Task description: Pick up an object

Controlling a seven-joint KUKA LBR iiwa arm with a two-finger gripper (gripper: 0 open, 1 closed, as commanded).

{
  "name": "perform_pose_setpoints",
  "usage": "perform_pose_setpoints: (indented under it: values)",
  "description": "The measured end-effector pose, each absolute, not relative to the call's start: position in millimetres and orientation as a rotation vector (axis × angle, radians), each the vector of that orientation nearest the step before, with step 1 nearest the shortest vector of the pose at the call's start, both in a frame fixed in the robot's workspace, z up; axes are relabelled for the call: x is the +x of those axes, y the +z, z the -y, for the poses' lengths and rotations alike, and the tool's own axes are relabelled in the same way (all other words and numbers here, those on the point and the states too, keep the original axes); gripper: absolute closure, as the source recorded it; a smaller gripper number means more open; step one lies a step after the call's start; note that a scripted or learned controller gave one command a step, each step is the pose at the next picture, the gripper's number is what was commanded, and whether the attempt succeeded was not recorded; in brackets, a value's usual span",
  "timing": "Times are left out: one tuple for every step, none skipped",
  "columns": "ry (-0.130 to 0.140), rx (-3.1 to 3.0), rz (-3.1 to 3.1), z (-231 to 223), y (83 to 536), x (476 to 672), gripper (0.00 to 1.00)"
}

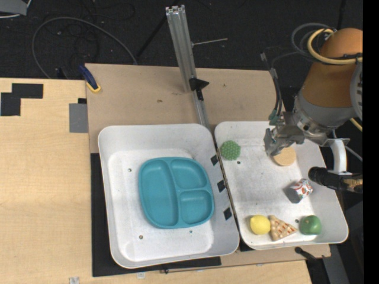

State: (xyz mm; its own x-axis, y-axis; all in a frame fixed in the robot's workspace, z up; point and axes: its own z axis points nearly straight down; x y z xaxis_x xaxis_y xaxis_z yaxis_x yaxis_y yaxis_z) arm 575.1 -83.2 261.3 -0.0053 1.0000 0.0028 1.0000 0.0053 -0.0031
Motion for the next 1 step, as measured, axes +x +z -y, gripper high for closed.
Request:
perform_pose_setpoints:
  values:
    - [0.003,-2.213,2.223,32.3,243.0,572.5,1.00]
